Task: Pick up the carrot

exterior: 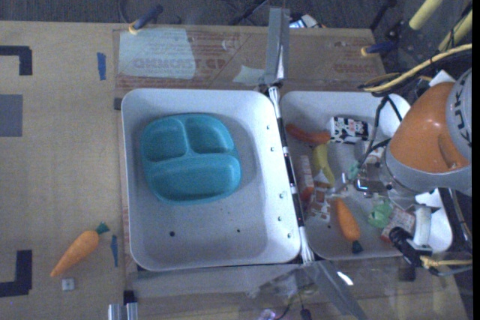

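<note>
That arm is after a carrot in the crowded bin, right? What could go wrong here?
The carrot in the right bin lies tight among a banana, a hot dog and packets, so the gripper might grab or shove a neighbour instead. A second carrot lies outside on the bench, perhaps beyond reach.

orange carrot [346, 220], teal plate [191, 157], white bins [225, 245]
</note>
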`<action>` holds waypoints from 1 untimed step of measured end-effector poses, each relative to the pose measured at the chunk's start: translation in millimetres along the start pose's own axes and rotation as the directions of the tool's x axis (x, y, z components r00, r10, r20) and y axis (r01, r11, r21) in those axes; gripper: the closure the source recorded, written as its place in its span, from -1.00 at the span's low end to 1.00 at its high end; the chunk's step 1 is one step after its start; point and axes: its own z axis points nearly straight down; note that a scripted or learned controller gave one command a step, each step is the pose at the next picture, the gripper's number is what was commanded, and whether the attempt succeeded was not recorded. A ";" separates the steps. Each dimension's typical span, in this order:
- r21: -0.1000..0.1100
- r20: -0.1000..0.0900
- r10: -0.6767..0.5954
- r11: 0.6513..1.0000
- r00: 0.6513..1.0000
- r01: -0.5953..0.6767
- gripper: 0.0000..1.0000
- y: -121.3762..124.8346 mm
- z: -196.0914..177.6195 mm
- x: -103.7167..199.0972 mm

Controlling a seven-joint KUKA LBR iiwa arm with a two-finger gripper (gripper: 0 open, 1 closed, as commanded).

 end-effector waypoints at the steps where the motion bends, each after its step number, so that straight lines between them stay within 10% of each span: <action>1: -0.008 0.000 0.001 1.000 1.000 -0.001 1.00 1.9 -10.8 0.4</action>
